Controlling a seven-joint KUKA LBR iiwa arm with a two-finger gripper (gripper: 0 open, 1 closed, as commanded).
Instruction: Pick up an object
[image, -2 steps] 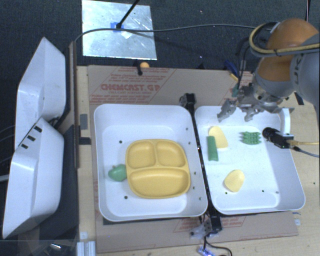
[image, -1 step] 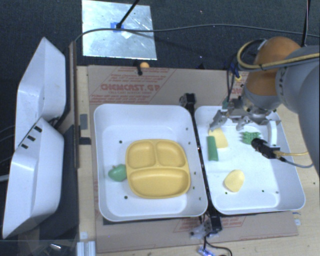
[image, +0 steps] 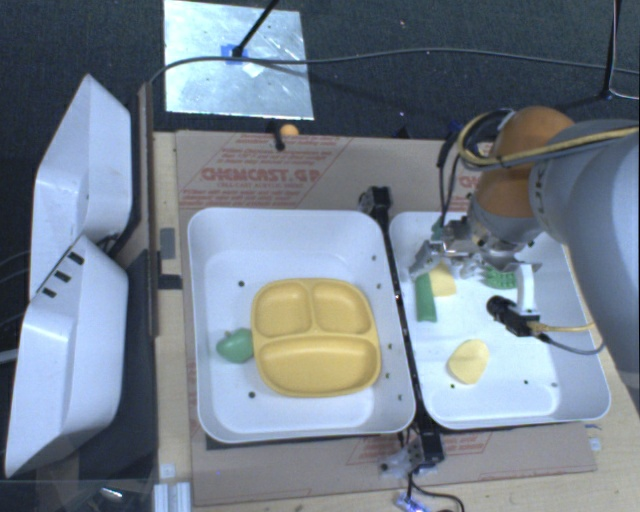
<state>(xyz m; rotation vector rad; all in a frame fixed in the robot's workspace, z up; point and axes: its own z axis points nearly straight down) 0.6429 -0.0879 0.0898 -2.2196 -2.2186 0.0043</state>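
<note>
Over the right bin's (image: 580, 400) far half: gripper (image: 452, 256), low above the floor; whether its fingers are spread or pressed together cannot be told. Far rim and centre divider (image: 397, 290) lie close, with open white floor toward the near rim. Just beneath and beside the gripper: pale yellow block (image: 443, 285), touching a green stick (image: 426, 298), matte, elongated. Nearer the camera, well apart: yellow rounded piece (image: 468, 361), smooth. Left bin (image: 215, 400): yellow three-compartment plate (image: 316, 335), glossy plastic; green rounded piece (image: 235, 346) touching its left edge.
</note>
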